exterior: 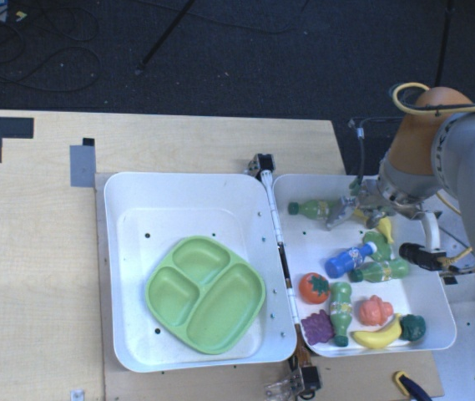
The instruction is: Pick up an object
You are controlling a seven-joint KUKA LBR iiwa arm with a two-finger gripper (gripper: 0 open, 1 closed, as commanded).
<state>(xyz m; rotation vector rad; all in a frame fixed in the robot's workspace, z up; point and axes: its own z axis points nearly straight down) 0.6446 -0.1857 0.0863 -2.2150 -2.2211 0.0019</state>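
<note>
The grey two-finger gripper (343, 213) sits low beside the small green plastic bottle (307, 210); jaw state I cannot tell; bottle likely light, rigid, slippery: grip mid-body

Green tray (206, 294) in left bin (120, 215)
</note>
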